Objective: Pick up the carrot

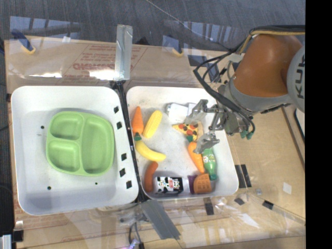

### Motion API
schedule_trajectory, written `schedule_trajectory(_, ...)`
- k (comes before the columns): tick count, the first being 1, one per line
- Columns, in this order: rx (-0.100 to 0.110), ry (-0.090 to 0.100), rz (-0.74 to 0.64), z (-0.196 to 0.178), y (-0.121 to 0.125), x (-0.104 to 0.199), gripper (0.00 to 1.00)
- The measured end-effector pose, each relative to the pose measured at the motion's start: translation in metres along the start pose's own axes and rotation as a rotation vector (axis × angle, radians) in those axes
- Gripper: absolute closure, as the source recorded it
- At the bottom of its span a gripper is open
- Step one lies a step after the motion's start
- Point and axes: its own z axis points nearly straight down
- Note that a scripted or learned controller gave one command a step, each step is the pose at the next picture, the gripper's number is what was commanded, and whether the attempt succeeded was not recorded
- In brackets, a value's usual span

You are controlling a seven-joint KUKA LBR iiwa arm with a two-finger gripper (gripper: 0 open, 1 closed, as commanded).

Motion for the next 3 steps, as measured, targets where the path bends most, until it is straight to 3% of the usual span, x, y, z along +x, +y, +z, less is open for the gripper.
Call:
schedule_trajectory(1, -0.004, 0.010, 0.116, 0.144, -0.003, 0.012, 0.00)
schedule_trajectory(2, -0.003, 0.006, 0.108, 0.133, -0.001, 0.008, 1.00)
schedule_trajectory(3, -0.001, -0.008, 0.182, 0.061, 0.025, -0.019, 1.00)
